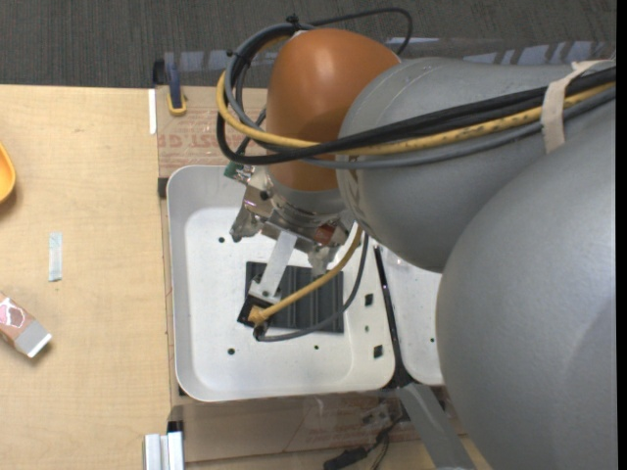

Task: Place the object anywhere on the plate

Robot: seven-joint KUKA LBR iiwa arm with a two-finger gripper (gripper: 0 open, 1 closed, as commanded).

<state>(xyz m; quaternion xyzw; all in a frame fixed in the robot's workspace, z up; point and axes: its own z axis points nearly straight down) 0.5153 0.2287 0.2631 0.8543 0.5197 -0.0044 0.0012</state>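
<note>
My gripper (286, 239) hangs low over the left white bin (196, 292), close to the bin's middle. The orange wrist band (318, 106) and the thick grey arm (490, 213) sit above it and hide most of it from this slanted view. The bin floor around the gripper shows bare white with a few small dark holes. Anything under the wrist is hidden from me.
The arm covers most of the right bin (416, 346). On the wooden bench (88, 184) to the left lie an orange thing (5, 176) at the edge, a small grey strip (55, 258) and a red-and-white packet (20, 327).
</note>
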